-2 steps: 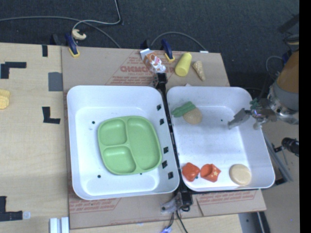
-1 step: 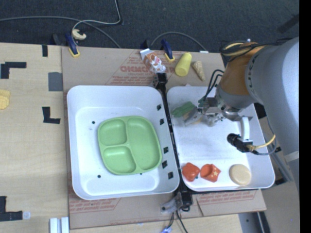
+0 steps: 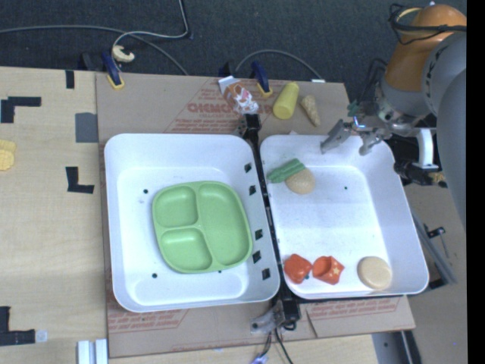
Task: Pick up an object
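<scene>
Fingers (image 3: 331, 140) spread, gripping nothing, above right bin (image 3: 394, 226); green pod (image 3: 285, 170) angled up-right.

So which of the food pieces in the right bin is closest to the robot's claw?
The green piece at the bin's far left corner, lying against a tan one. The gripper hovers above the bin's far edge; the two red pieces and the round beige one lie along the near edge.
</scene>
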Robot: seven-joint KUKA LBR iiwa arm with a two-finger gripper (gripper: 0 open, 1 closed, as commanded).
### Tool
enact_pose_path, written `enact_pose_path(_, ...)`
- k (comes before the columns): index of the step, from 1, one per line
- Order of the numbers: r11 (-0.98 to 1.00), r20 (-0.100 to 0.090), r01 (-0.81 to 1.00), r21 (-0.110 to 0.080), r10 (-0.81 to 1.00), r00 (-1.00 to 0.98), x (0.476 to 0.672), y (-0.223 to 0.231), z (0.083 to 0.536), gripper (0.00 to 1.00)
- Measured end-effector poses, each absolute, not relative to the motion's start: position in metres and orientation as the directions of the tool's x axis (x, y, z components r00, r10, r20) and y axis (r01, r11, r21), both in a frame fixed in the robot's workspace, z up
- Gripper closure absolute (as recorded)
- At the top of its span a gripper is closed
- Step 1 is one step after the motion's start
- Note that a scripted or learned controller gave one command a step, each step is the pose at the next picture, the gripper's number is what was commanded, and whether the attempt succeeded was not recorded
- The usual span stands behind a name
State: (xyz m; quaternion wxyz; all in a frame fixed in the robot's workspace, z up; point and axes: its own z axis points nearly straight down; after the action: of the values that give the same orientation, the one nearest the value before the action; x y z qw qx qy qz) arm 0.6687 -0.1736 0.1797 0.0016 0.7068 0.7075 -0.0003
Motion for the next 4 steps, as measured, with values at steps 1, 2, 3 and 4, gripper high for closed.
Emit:
enact_pose_path(1,0.002,0.0,1.0,0.0,1.0,-0.002,0.628,-0.115,0.193,0.0)
enact_pose_path(2,-0.001,-0.001,1.0,-0.002,1.0,0.001,0.541,-0.182,0.17,0.0)
enact_pose_path(3,0.003,0.001,1.0,-0.001,1.0,-0.003,0.58,-0.129,0.168,0.0)
enact_pose_path(4,0.003,0.001,1.0,-0.001,1.0,-0.003,0.599,-0.063,0.199,0.0)
